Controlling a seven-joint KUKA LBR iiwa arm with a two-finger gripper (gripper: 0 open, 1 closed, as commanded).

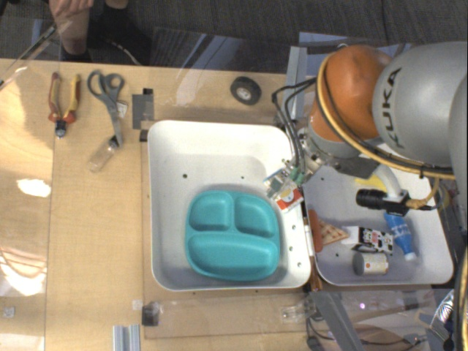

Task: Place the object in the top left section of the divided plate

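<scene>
A teal divided plate [234, 234] lies in the left white bin [175, 159], toward its front. It has two small sections at the back and one long section at the front, and all look bare. My gripper [283, 189] hangs over the right rim of that bin, just beyond the plate's back right corner. A small red and white thing [288, 202] shows right under its tip; whether it is gripped is unclear.
The right bin [431, 269] holds a pizza-slice toy [327, 234], a white and black packet [374, 238], a blue tube [401, 238] and a grey can [369, 263]. Pliers [61, 102], scissors [108, 93] and a tape roll [246, 90] lie on the bench.
</scene>
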